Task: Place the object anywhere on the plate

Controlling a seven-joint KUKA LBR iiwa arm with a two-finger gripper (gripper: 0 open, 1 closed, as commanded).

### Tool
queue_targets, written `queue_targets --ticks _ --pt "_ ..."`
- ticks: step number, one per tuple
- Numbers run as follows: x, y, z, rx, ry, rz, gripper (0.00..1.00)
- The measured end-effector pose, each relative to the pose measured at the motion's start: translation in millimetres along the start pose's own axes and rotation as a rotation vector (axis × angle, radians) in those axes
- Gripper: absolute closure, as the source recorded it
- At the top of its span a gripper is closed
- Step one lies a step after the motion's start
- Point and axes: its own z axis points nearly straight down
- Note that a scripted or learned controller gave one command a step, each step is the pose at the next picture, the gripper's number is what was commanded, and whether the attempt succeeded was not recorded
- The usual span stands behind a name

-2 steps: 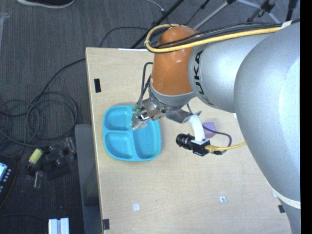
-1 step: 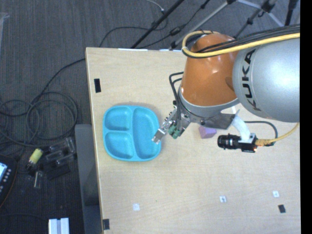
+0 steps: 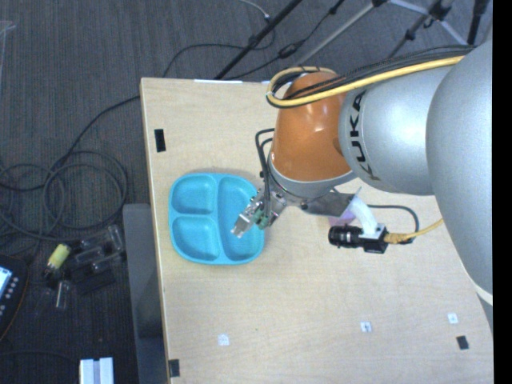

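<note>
Gripper [image 3: 250, 219] hangs over the right compartment of the blue plate [image 3: 196, 218], and something small and green [image 3: 260, 219], perhaps the object, shows at its fingers. Whether they grip it I cannot tell. Plate lies on the wooden bench [image 3: 320, 310].

Too small and blurred to tell what sits at the gripper [image 3: 250, 218]; plate [image 3: 192, 214] rim hidden beneath it; arm [image 3: 424, 118] cut off rightward.
</note>
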Motion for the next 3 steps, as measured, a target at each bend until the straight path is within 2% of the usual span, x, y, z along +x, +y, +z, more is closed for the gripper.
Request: queue_targets --ticks 1,2,3 --pt "31.1 -41.7 0.2 0.000 0.002 0.049 1.00" --pt "75.6 3.3 5.3 0.000 0.001 -0.030 1.00" --pt "57.0 63.0 6.9 -0.001 0.000 -0.090 1.00"
